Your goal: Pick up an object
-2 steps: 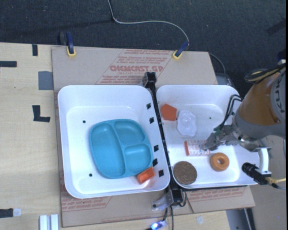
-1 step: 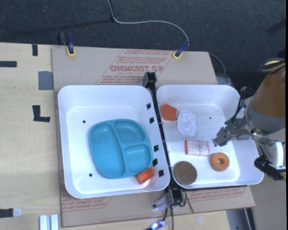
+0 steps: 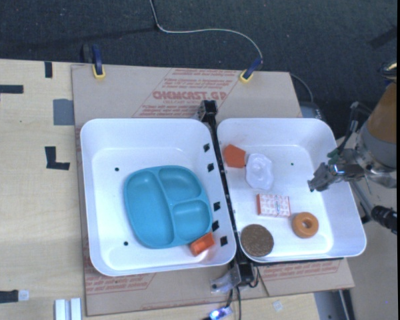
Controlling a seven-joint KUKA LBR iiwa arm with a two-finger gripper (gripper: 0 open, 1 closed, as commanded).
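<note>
Brown cardboard sheet (image 3: pixel 180 95) with red printing lay on the wooden bench and carried both bins. The left bin (image 3: pixel 97 179) and the right bin (image 3: pixel 300 135) were white and shallow, and they stood side by side with their inner walls touching.

A blue divided plate (image 3: pixel 167 205) lay flat in the left bin and took up most of its floor. The grey arm (image 3: pixel 387 122) with its orange band came in from the right. Its gripper (image 3: pixel 320 181) was over the right wall of the right bin, apart from all the objects. It was dark and small in the view, so I could not tell if it was wide or narrow, and nothing was visible in its grasp.

In the right bin, a brown round disc (image 3: pixel 257 240) lay near the front wall. A crumpled clear plastic piece (image 3: pixel 259 171) lay near the middle, and just in front of it was a pink patterned card (image 3: pixel 273 205). An orange-brown ring (image 3: pixel 306 225) lay just to the right of the disc. An orange block (image 3: pixel 234 156) sat near the inner wall, beside the plastic piece. A small orange piece (image 3: pixel 201 245) lay in the left bin, at the front right edge of the plate.
</note>
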